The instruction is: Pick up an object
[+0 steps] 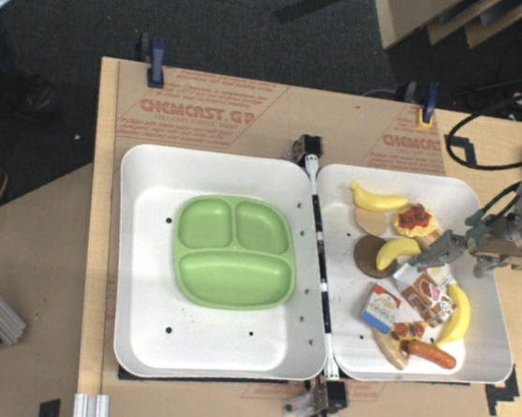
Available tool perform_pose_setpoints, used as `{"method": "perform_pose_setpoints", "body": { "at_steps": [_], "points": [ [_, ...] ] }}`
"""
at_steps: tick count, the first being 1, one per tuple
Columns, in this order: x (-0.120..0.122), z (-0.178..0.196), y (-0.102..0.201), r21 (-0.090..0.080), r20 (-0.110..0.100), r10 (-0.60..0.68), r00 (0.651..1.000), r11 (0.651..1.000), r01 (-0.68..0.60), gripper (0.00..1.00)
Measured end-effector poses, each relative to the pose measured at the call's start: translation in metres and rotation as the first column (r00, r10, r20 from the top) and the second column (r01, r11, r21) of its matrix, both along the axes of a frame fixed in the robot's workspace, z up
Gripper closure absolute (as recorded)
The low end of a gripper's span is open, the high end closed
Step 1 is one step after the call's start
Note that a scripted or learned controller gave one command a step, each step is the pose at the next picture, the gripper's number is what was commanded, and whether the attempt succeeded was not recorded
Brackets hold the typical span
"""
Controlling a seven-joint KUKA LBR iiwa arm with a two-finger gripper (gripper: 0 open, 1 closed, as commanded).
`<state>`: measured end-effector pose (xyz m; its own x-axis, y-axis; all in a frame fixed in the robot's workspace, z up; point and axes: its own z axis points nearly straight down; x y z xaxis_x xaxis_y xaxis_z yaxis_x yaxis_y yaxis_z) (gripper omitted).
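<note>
Dark carpet is surrounding the bench (253, 117). I'm seeing the left bin (141, 264) carrying a green divided plate (234, 251) at its centre. Right bin (478, 362) is holding toy food; the gripper (432, 257) is hovering over a banana (395, 253) near its middle, jaws apart, gripping nothing.

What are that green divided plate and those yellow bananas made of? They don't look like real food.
The green three-compartment plate looks like moulded plastic with a matte finish: even colour, soft rounded ridges, no glare. The yellow bananas look like smooth plastic toy food: flat uniform yellow, no bruising. The look alone leaves rubber or foam possible.
</note>
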<state>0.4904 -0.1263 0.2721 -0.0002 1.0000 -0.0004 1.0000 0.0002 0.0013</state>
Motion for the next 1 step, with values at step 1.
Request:
{"method": "perform_pose_setpoints", "body": {
  "at_steps": [1],
  "points": [
    [0.0902, -0.0936, -0.0339, -0.002, 0.002, 0.001, 1.000, 1.000, -0.001, 0.00]
  ]
}}
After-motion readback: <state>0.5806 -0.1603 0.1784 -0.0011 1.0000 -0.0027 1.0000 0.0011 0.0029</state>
